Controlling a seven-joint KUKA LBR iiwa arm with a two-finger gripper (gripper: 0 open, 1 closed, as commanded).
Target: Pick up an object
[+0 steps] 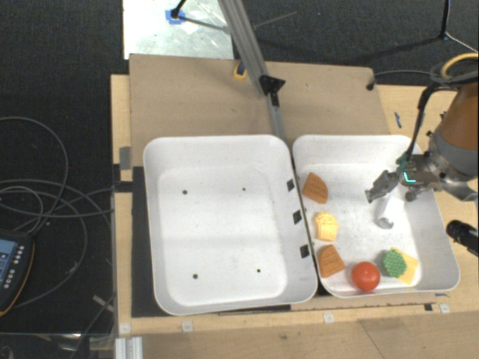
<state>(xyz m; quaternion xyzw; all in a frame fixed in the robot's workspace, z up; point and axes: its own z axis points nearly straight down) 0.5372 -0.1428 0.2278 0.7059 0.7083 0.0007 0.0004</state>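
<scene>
toys sit in the right bin (352, 152) only: an orange wedge (315, 188) far along its left wall, a pale yellow block (326, 226) nearer, a second orange wedge (330, 261) nearer again, then a red tomato (365, 276) and a green studded piece on a yellow base (399, 264) along the near edge. any of them would serve as the object to lift, and none is between the fingers. the gripper (383, 204) hangs over the bare middle-right of that bin, well apart from the yellow block to its left and from the tomato and green piece nearer the camera. whether the claw is apart or together, i cannot tell; the fingers are too small and blurred against the white floor.

risk, as i judge it: a straight descent from here lands on bare plastic and closes on nothing. the tomato looks round and smooth, so a pinch off its middle would likely squirt it away. the wedges and the yellow block lie close to the left wall, where one finger could strike the rim beside the left bin (217, 223). the green piece lies near the bin's near-right corner, leaving little room for a finger.
</scene>
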